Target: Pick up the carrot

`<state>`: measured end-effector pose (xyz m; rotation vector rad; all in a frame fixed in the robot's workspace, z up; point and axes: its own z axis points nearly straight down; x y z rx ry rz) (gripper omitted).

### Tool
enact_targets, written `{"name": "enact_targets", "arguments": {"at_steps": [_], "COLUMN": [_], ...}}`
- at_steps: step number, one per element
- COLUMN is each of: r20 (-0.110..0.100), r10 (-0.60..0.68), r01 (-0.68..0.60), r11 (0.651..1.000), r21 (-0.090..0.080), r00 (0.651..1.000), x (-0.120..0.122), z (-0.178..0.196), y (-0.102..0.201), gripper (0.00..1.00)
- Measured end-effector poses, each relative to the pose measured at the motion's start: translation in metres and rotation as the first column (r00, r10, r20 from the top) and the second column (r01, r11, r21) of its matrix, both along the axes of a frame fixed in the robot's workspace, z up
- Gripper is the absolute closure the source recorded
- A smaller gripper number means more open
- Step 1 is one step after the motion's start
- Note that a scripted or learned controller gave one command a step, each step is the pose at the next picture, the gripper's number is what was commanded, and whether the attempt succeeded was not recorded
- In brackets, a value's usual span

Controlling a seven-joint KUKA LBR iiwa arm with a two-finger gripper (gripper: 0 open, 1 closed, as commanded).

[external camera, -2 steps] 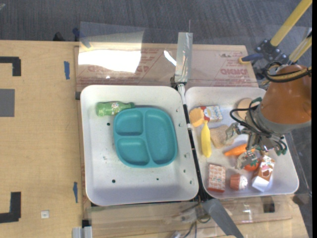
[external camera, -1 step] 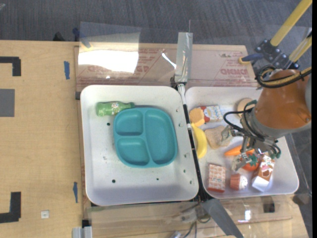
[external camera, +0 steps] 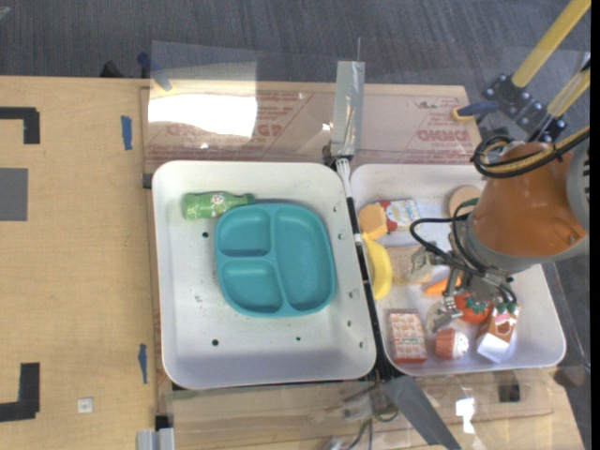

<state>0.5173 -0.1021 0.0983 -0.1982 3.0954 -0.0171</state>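
The carrot is a small orange piece lying in the right bin, just right of a banana; only its left end shows past the arm's cables. My gripper hangs low over the middle of the right bin, directly right of the carrot and close to it, under the orange band of the wrist. Cables and the wrist body hide most of the gripper's tip. Nothing is visibly held.
Crowding the gripper in the right bin are a red item, a red-and-white box, a small can, a white carton and packets at the back. The left bin bears a teal divided plate and a green bottle.
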Motion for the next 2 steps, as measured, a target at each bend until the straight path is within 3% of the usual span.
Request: {"name": "enact_targets", "arguments": {"at_steps": [2], "r20": [-0.008], "r10": [-0.036], "r01": [0.036], "r11": [0.999], "r21": [0.002], "r00": [0.999], "x": [0.0088], "z": [0.0003], "y": [0.0042], "gripper": [0.00]}}
